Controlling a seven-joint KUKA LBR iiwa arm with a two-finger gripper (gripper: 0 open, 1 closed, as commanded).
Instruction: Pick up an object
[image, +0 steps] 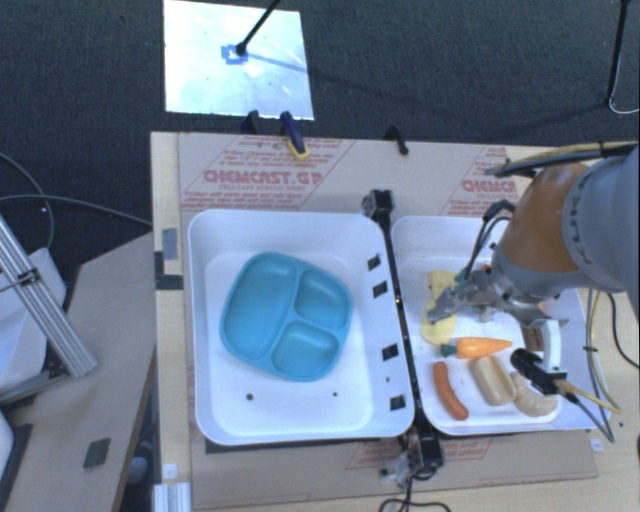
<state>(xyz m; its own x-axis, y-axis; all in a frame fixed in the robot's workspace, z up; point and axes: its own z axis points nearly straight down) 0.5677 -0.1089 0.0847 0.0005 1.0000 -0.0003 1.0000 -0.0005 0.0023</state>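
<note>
reading "chemcast gp" in red, the board (270, 175) sits upper centre; gripper (447, 305), spread or pinched unclear, over yellow food (438, 283) at right.

Your grey arm (590, 215) with its orange band (540, 215) sits up and to the right of the end effector (447, 305), wrist angled down-left; the fingertips are too blurred to judge.

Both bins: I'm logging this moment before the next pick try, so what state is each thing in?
Blue plate: flat in the left bin.
Carrot: on its side in the right bin.
Sausage: lying flat.
Bread roll: lying flat.
Yellow pieces: lying under the hand.
</note>
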